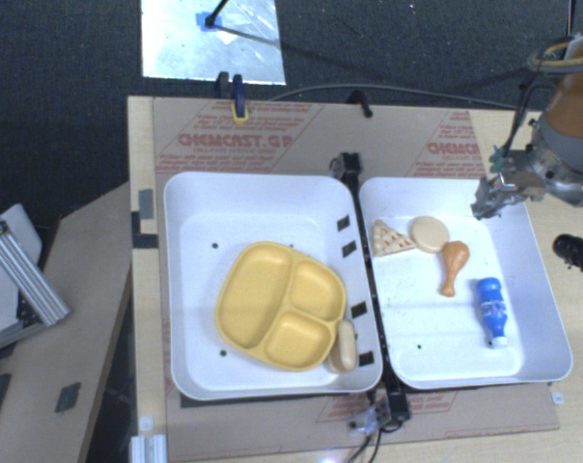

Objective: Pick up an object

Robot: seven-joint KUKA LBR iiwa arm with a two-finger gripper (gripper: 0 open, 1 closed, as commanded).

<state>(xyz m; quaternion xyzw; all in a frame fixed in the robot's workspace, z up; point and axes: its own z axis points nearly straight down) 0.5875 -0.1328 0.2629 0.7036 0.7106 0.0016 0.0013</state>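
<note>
The right bin [533, 345] holds a waffle-patterned wedge [391, 238], a round beige cookie [430, 232], a brown drumstick [453, 264] and a small blue bottle [491, 310]. My gripper [489, 201] hangs over the bin's far right corner, up and to the right of the cookie and drumstick, with nothing visibly in it. The left bin [200, 258] carries a yellow compartment tray [282, 305] with a pale bread-like piece [344, 345] at its near right edge.
A black divider strip [367, 287] with clips runs between the two bins. Both bins rest on a cardboard sheet [272, 138]. A blue and yellow clamp [235, 95] stands at the bench's back edge. An aluminium rail [16, 268] lies at the left.
</note>
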